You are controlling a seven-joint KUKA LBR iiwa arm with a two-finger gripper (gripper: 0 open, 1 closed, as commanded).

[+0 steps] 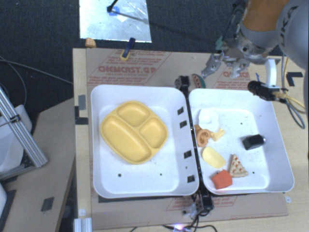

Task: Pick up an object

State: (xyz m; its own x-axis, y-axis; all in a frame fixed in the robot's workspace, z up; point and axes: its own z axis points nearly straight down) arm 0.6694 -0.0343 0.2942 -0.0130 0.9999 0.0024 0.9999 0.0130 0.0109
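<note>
In right bin [277, 144]: toys, well below open empty hand [224, 70]

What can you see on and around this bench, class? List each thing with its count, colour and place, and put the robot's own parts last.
bins: 2, white, side by side on the bench
divided plate: 1, yellow, in the left bin
round piece: 1, white, right bin, near the top left
curled piece: 1, orange, right bin, by the left wall
pale yellow piece: 1, right bin, lower left
red block: 1, right bin, near the front edge
pizza slice toy: 1, tan with red spots, right of the red block
black block: 1, right bin, right part
shiny sheet: 1, silvery, on the dark floor behind the bench
arm: 1, grey with an orange band, upper right
end effector: 1, silvery, above the right bin's far edge, holding nothing
</note>
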